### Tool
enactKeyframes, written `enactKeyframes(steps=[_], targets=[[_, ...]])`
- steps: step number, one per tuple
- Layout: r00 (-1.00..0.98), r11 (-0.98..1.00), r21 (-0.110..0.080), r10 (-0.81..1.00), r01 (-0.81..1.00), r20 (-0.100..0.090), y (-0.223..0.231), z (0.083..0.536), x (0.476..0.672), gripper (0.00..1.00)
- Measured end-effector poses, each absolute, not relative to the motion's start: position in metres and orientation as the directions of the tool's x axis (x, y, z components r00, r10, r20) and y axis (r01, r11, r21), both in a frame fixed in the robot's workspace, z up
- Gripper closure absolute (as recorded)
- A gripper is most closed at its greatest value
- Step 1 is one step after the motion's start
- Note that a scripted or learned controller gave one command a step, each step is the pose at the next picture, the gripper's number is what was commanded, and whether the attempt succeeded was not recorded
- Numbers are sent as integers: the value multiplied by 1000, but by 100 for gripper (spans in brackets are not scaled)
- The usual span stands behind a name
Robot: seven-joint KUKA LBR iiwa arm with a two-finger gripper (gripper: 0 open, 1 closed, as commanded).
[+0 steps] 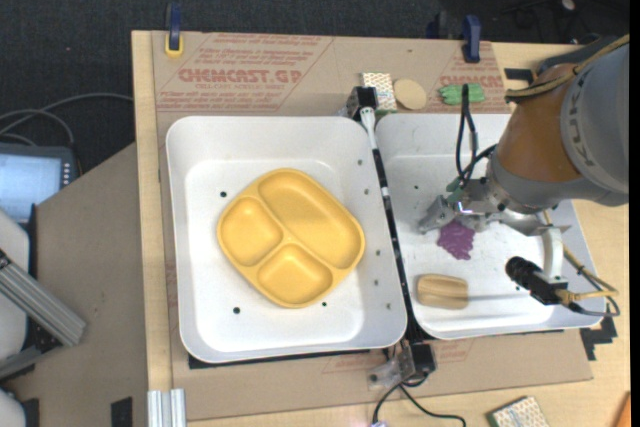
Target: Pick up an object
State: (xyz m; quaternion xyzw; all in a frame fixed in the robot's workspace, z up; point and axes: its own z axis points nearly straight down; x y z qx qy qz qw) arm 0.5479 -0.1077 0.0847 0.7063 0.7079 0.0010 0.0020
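Tan and loaf-shaped, a wooden block (442, 290) lies at the lower edge of the right bin (420, 155), its long axis running left to right across the frame. Just above it, mid-bin, sits a purple grape-like cluster (456, 238). The gripper (462, 212) hangs directly over the cluster's upper side, close to touching; I cannot tell how it is set. The cluster looks like the likelier target, lying just below the gripper in the frame. Further left, a yellow divided plate (290, 237) fills the left bin (190, 165).
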Motion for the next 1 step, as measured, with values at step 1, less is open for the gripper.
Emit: enactKeyframes(steps=[1], targets=[[2, -2, 9, 1000, 1000, -2, -111, 199, 508, 0]])
